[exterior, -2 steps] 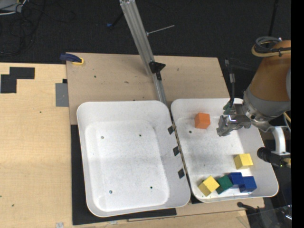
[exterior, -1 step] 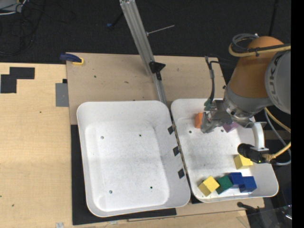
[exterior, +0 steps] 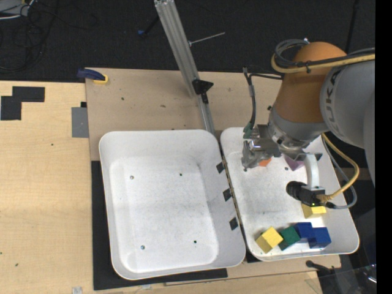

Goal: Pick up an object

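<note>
Camera view looks down on two shallow white bins side by side, and the arm reaches in over the right bin (exterior: 245,195), its gripper (exterior: 254,154) hanging low near that bin's far left corner. A small orange piece (exterior: 264,162) shows just beside the metal fingers, but whether it sits between them or merely lies under them cannot be told, nor whether the tool is wide or narrow. A purple piece (exterior: 296,162) peeks out from beneath the wrist toward the far right edge. Along the near edge of the same bin lie a yellow block (exterior: 268,239), a green block (exterior: 289,236) and a blue block (exterior: 313,234), close together, with another small yellow piece (exterior: 313,209) just beyond them by the right edge. These look like small rigid blocks, probably light and stiff with flat faces, so they should take a firm pinch across two opposite sides. Crowding may be a nuisance: the near-edge blocks touch or nearly touch, leaving little room for a finger between them. The left bin (exterior: 122,146) carries nothing to grasp.
</note>
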Controlling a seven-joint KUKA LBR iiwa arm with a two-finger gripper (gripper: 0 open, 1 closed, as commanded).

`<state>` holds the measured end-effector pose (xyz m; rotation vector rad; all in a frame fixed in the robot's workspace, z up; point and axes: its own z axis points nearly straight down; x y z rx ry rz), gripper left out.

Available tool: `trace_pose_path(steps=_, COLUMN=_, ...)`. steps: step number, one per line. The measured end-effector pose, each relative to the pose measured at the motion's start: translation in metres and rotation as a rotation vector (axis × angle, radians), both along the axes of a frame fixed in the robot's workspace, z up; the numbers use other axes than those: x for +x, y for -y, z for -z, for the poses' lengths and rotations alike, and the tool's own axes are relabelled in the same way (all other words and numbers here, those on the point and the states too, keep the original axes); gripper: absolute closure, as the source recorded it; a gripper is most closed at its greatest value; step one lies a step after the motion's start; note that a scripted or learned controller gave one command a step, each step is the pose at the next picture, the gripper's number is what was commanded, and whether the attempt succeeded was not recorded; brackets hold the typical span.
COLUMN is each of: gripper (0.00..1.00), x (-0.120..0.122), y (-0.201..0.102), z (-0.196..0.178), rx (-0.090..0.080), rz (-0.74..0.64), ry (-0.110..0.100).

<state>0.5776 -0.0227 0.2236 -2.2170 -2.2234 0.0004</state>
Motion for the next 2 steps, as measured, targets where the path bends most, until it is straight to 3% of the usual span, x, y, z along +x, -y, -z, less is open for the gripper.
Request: trace_pose_path(steps=2, gripper=1.0, x=0.022, y=-0.094, z=-0.002, rx=0.0, rz=0.0, ry=-0.001)
